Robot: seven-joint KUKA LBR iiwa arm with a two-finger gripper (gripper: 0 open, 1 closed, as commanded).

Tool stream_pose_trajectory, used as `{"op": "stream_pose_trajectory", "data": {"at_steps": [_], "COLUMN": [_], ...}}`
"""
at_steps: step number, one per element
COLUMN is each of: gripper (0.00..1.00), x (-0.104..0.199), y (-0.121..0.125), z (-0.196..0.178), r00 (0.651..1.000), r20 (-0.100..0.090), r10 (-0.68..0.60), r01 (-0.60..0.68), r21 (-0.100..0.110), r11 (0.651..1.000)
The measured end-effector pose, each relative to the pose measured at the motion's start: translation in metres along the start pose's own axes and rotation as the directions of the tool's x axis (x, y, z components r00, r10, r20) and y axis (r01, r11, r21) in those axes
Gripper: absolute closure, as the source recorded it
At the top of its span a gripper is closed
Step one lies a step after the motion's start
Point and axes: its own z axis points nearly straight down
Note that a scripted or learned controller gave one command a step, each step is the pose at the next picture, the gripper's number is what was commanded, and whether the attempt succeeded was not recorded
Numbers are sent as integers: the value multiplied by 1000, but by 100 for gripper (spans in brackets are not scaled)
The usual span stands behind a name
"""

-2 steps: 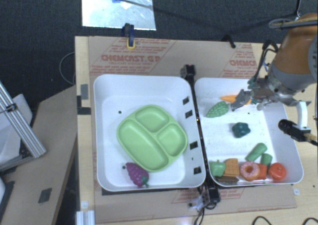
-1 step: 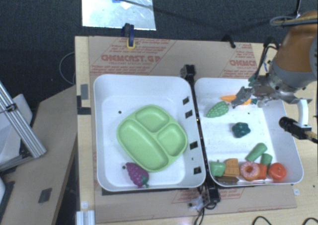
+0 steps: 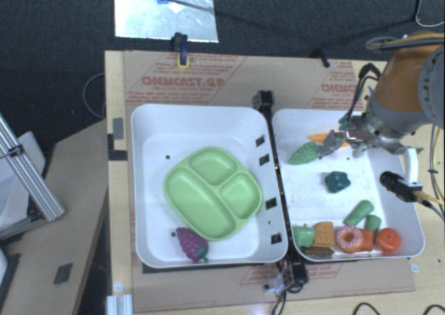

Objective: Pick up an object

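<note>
fingers [image 3: 332, 142] of the gripper [image 3: 342, 141] hang over the upper part of the right bin [image 3: 410, 188], but whether they are spread or closed cannot be told, and nothing shows between them. just left of them lies a green corn-like toy [image 3: 303, 154] with an orange piece [image 3: 318, 137] beside it, and a dark green toy [image 3: 337, 181] sits below.

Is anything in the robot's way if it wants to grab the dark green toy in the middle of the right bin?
Nothing visible is. The gripper hovers near the bin's far side, by the light green corn-like toy. The dark green toy lies alone on bare white floor, nearer the camera, with only open bin floor between them.
</note>
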Motion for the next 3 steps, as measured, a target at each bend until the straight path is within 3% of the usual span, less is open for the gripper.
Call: {"op": "stream_pose_trajectory", "data": {"at_steps": [1,2,3], "gripper": [0,0,100], "x": [-9,-9,-9], "y": [-3,-2,-1], "z": [57,71,59], "r00": [1000,1000,1000], "r20": [0,1,1], "r10": [0,-1,-1], "r01": [0,1,1], "r21": [1,-2,-6], "r11": [1000,1000,1000]}}
